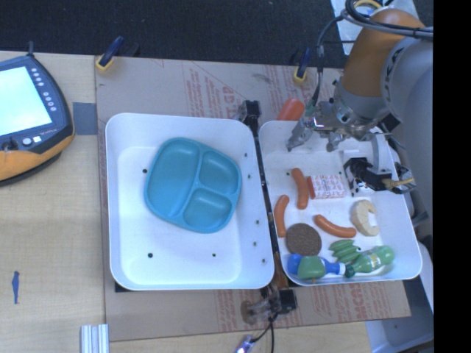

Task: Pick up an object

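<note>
While jaws hang spread and empty, sausages lie just below, right bin.

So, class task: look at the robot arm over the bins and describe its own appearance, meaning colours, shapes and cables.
The arm is a thick, rounded grey body with an orange band above the wrist. Black cables loop over its top, and a thin one runs down the side. The gripper is dull grey metal with two slim fingers, mounted under a darker, cluttered wrist block.
</note>
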You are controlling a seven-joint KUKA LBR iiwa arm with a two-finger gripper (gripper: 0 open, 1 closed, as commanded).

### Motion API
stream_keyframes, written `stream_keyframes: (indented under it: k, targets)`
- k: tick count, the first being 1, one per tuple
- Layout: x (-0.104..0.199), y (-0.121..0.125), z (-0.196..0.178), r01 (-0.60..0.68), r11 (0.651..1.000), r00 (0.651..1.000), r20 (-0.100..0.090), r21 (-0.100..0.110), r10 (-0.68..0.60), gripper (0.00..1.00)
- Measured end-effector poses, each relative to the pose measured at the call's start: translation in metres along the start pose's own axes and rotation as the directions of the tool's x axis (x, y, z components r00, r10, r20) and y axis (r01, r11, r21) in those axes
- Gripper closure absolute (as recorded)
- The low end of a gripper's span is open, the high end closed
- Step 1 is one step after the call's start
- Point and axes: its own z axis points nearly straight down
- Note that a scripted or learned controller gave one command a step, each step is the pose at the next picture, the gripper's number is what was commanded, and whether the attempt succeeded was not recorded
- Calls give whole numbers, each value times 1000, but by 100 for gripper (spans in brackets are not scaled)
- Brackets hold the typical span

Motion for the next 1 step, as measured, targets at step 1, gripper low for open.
stream_keyframes:
  k: [1]
  targets:
    - [-6,0,60,2,1000,1000,0,2,-2,0]
